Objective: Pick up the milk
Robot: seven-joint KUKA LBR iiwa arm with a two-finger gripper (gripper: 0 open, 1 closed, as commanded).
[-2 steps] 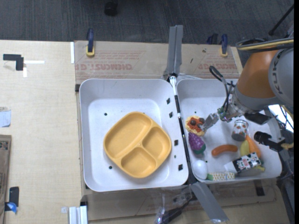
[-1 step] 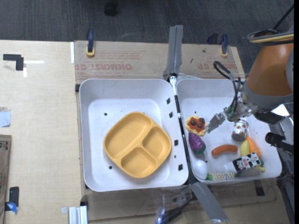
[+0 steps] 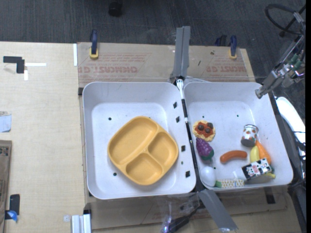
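- Your milk carton [image 3: 256, 170], white with black cow patches, lies on its side in the right bin [image 3: 228, 101], near that bin's front right corner.
- A banana [image 3: 254, 154] and a carrot [image 3: 263, 151] sit just behind the milk carton, and a sausage [image 3: 233, 156] lies to its left.
- Along the right bin's front wall you have a white egg [image 3: 207, 174] and a small flat pack [image 3: 230, 182]; its print is too small to read.
- A purple eggplant [image 3: 204, 148], a small pizza [image 3: 204, 129] and a little can [image 3: 249, 135] lie further back in the same bin.
- The left bin [image 3: 97, 106] holds a yellow divided plate [image 3: 142, 150].
- Your gripper [image 3: 266, 89] hangs over the right bin's back right corner, well apart from the milk carton; you cannot tell how the fingers stand.
- The cardboard [image 3: 160, 62] behind the bins carries red lettering, upside down from here and not clearly readable.
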